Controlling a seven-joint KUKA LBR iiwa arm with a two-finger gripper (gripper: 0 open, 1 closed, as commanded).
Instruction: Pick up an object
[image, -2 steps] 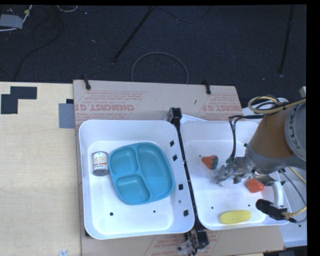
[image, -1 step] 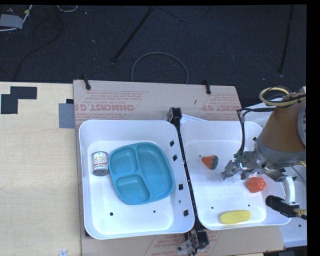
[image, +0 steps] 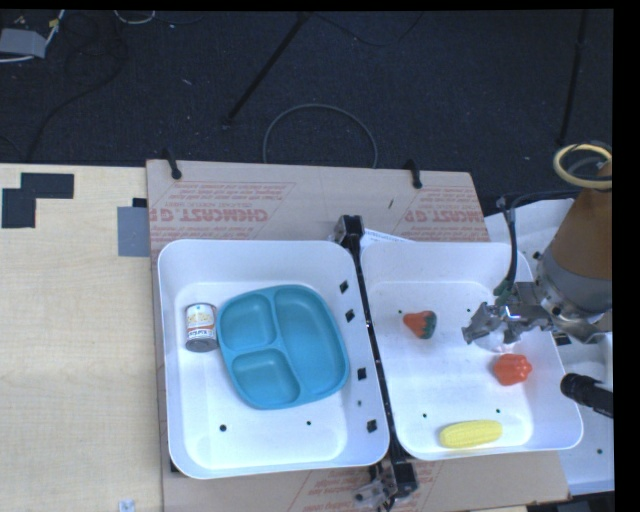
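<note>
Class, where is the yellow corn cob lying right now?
In the camera view, the corn cob lies in the right bin, near its front edge, below the red pepper and the pincer.

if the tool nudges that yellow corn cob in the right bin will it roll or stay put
The corn cob lies on its side and looks rounded, so a sideways nudge would probably roll it. Its surface looks smooth, perhaps plastic, so it may slip between fingers. It looks small, likely light.

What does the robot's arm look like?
The arm is chunky and round, with an orange-brown band above a grey wrist ring. Its end effector is small, silvery-grey metal. A black cable curves up beside the arm.
</note>
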